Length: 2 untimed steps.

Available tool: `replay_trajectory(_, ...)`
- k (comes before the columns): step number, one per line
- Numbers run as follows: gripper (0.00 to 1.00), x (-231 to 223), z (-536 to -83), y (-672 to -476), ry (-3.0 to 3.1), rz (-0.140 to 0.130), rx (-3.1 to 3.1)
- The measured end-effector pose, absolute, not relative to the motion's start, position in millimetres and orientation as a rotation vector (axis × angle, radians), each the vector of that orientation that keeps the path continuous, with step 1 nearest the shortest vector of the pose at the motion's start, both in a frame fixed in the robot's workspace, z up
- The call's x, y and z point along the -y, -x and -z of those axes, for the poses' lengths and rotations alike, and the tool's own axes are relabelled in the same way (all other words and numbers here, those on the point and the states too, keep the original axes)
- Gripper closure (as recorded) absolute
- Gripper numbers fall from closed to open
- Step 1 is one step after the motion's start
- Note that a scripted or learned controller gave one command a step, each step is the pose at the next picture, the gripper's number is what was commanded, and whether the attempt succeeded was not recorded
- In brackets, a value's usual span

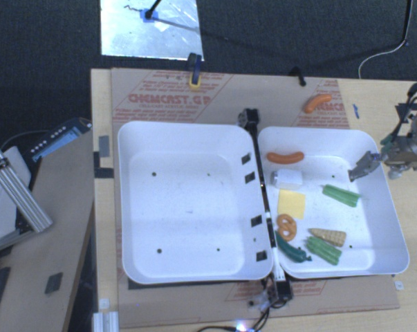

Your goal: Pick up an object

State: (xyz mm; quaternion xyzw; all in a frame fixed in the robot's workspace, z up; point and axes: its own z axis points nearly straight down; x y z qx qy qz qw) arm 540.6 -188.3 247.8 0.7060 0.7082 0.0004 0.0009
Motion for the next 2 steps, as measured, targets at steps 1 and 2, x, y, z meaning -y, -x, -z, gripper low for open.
replay_trajectory(1, 0.00, 126.3, -315.2, -564.2, -2.213, -0.004, -2.225)
replay_trajectory(2, 1.00, 126.9, -324.8, -564.6, -2.209, -0.006, -2.227)
